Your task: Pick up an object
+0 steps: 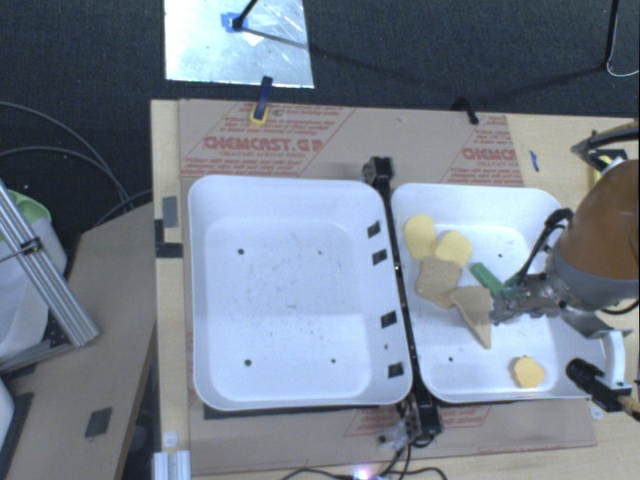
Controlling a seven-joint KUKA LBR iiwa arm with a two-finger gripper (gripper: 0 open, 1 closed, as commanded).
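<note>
The right bin holds several small objects. Two yellow lumps lie near its back left. A tan flat piece sits beside the divider, and a tan wedge lies just right of it. A green stick rests slanted above the wedge. Another yellow lump lies near the front right corner. My gripper reaches in from the right and hangs low at the right end of the tan wedge, just below the green stick. Whether it touches either one is unclear.
The left bin stands beside the right one, with a black hinged divider between them. Cardboard lies under both bins. The arm's orange-brown body overhangs the right bin's right edge. Cables run across the dark floor at the left.
</note>
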